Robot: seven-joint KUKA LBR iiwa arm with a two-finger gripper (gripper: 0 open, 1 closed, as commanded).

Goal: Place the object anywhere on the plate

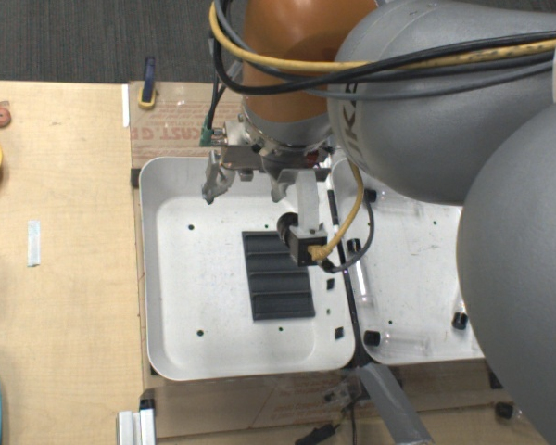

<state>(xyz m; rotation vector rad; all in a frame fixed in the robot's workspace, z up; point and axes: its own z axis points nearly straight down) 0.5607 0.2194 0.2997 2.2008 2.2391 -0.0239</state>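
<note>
I see a dark ribbed block (278, 274) lying flat near the middle of the left bin (167, 341), slightly toward its right side. No plate appears in my view. The gripper (244, 185) hangs above the far part of that bin, away from the block; its two fingers (211, 185) point down, spread apart with nothing between them. A yellow cable (345, 225) loops down beside the block's upper right corner. The right bin (417, 248) sits largely under the grey arm (445, 91). The wooden bench (65, 202) stretches off to the left.

Arm (417, 91) reaching in frm right, pincer (246, 191) pointing down.
</note>
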